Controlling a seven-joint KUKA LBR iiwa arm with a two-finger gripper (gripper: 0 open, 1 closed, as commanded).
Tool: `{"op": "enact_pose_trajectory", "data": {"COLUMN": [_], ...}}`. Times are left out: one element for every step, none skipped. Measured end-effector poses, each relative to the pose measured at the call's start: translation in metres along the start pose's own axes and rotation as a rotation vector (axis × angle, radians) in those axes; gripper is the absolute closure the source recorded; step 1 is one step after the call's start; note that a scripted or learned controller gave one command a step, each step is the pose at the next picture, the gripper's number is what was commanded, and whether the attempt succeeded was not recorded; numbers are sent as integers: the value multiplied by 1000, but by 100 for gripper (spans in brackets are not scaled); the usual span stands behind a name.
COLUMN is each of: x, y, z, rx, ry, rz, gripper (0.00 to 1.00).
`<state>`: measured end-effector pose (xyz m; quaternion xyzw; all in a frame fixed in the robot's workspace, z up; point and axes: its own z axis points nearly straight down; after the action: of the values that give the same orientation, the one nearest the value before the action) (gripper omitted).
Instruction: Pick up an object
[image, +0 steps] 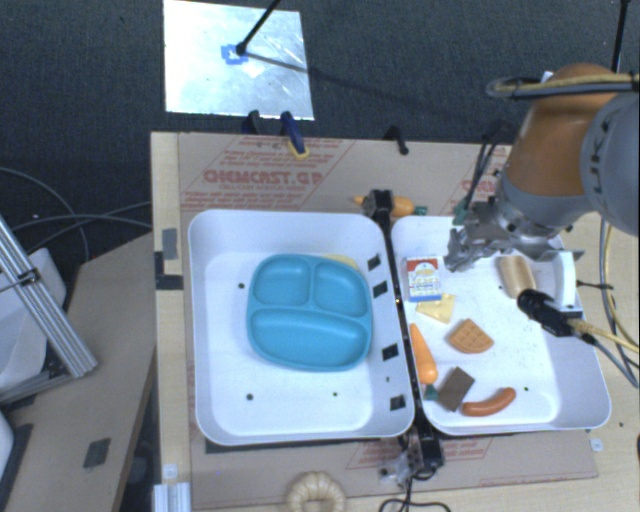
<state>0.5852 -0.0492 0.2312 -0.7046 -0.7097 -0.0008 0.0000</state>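
Camera view: cardboard-topped bench (260, 170) bears two white bins (215, 300).

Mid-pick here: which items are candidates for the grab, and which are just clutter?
Candidates, right bin:
carton
cheese wedge
waffle
carrot
brown block
sausage
bread roll

Clutter:
blue tray, left bin
ring off the bench front

It was a robotics lab: a bench (120, 330) topped with clamped cardboard (270, 170), loose cables (60, 215) over dark carpet (80, 80), and an aluminium frame (35, 310) alongside
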Motion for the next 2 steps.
{"op": "enact_pose_trajectory", "data": {"x": [34, 74], "y": [-28, -55], "z": [-4, -8], "rx": [2, 2], "ry": [0, 1], "rz": [0, -2], "gripper": [100, 100]}}
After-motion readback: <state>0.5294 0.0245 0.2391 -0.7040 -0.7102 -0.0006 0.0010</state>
